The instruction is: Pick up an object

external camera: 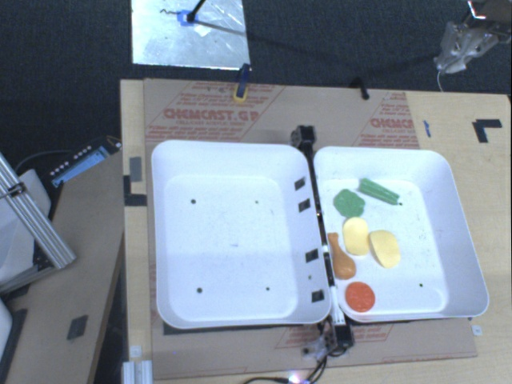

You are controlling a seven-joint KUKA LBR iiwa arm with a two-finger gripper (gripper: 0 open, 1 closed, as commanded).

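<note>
Grey and glinting, the gripper [468, 42] sits at the view's top right corner over dark floor, well apart from both bins; it is too small and blurred to tell whether it is apart or together. Nearest it, the right bin [460, 238], smooth glossy white with rounded corners, holds six small pieces: a ridged green strip [378, 190], a lumpy green piece [349, 203], two pale yellow ovals [356, 235] [385, 248], an orange drumstick-shaped piece [341, 258] and a flat red disc [360, 297]. Beside it lies the left bin [232, 230], on a brown printed board [280, 110].
</note>
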